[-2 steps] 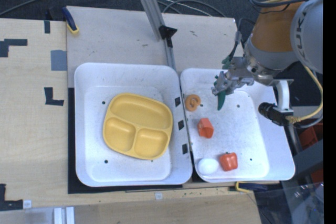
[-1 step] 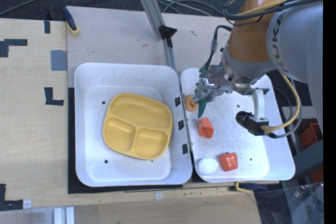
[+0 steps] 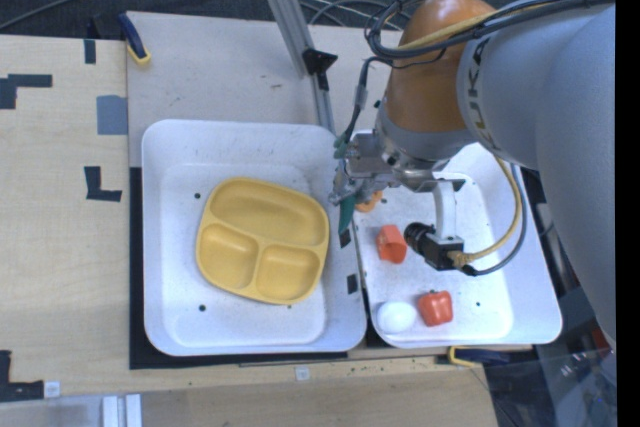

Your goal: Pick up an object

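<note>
My gripper (image 3: 350, 202) hangs low over the left edge of the right bin (image 3: 520, 315), beside the divider between the two bins. A small orange object (image 3: 371, 203) shows right beside it, partly hidden by the gripper body; whether it is held cannot be told. An orange block (image 3: 391, 244) lies just below and to the right of the gripper. A red pepper-shaped object (image 3: 434, 307) and a white ball (image 3: 397, 316) rest near the right bin's front edge. A yellow divided plate (image 3: 263, 239) lies in the left bin (image 3: 170, 245).
The arm's orange-banded wrist (image 3: 440, 65) and grey body cover the back of the right bin. A black fitting with a yellow cable (image 3: 436, 248) hangs beside the orange block. A slanted metal pole (image 3: 290, 15) stands behind the bins.
</note>
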Tool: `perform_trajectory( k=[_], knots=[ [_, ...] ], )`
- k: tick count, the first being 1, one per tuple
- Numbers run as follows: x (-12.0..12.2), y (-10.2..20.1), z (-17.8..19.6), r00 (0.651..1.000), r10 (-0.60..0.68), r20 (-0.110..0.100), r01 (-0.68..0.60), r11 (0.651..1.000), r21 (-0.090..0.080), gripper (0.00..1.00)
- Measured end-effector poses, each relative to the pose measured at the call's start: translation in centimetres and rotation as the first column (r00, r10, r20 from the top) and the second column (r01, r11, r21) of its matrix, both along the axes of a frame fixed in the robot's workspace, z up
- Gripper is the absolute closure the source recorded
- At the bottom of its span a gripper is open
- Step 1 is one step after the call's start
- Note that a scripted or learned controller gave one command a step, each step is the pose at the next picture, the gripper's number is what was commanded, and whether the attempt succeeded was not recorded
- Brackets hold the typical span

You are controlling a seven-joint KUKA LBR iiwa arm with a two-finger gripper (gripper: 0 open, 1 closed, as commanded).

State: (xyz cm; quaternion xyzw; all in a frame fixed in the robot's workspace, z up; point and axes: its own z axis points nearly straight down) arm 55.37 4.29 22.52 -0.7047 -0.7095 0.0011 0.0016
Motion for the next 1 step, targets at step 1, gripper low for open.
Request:
perform_trajectory(
  k=[1],
  knots=[
    [-1.02, 4.26, -0.03, 1.0, 0.0, 0.0, 0.0, 1.0, 0.0, 1.0]
  ],
)
